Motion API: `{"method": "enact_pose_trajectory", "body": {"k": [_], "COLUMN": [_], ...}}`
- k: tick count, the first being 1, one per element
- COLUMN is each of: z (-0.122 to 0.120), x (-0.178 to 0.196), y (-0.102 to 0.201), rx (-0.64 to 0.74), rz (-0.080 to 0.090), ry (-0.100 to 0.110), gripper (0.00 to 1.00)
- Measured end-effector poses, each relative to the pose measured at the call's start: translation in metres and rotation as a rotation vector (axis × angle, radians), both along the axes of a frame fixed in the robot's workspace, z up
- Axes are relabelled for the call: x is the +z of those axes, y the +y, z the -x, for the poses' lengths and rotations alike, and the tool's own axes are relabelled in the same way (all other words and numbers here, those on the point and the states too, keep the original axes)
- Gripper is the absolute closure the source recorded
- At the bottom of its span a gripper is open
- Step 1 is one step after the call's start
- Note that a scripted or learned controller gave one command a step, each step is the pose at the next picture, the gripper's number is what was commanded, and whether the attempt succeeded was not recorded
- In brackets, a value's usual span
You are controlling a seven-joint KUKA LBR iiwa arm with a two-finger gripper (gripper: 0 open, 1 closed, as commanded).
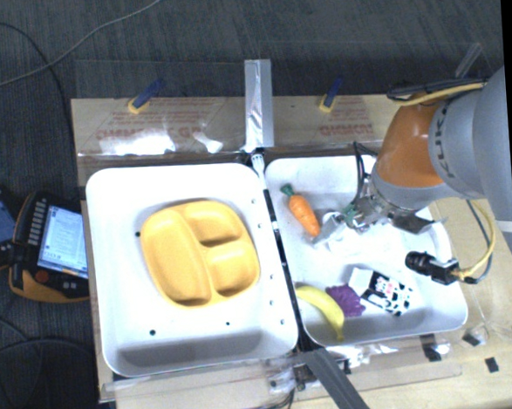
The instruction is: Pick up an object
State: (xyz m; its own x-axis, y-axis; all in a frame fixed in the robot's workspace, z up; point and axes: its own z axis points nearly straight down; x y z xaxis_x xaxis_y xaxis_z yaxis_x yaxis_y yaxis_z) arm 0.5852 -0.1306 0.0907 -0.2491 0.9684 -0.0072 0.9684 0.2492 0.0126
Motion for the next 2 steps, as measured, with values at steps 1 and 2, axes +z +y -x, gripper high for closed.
{"method": "enact_pose_trajectory", "body": {"k": [1,2], "z": [-0.047,-0.048], "x": [-0.001,0.010], "y": [0.020,0.021], "rx": [0.036,0.036], "rz": [0.000,-0.003], "ry": [0.000,0.000], "gripper": [0.00,1.00]}}
